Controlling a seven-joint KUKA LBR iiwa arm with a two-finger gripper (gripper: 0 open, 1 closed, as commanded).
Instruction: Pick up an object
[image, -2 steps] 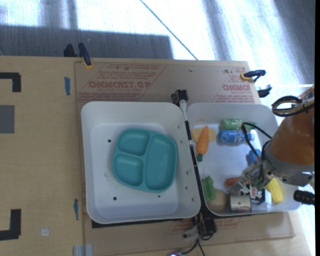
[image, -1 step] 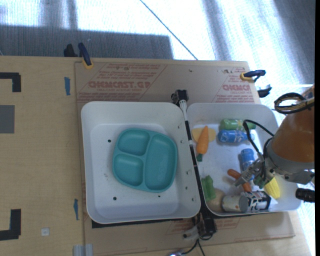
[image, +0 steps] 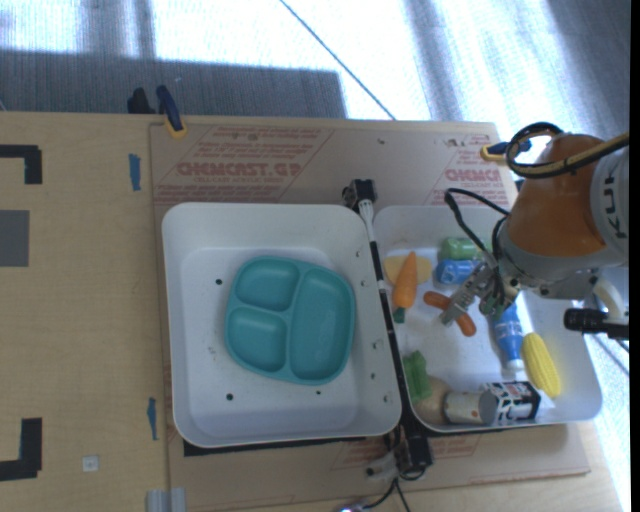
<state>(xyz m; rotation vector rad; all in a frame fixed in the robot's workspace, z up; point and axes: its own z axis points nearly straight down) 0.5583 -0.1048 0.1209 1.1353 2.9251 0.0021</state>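
The gripper (image: 478, 298) is lowered into the right bin (image: 585, 400) – over small toys (for picking); its grasp cannot be told.

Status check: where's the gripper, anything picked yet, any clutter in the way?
Gripper low in right bin, over small orange piece; grip unconfirmed. Carrot, blue bottle, yellow corn crowd close. Teal plate in left bin.

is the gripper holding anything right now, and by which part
Cannot be told. The gripper is low in the right bin, among the toys by a small orange piece, but no hold is visible.
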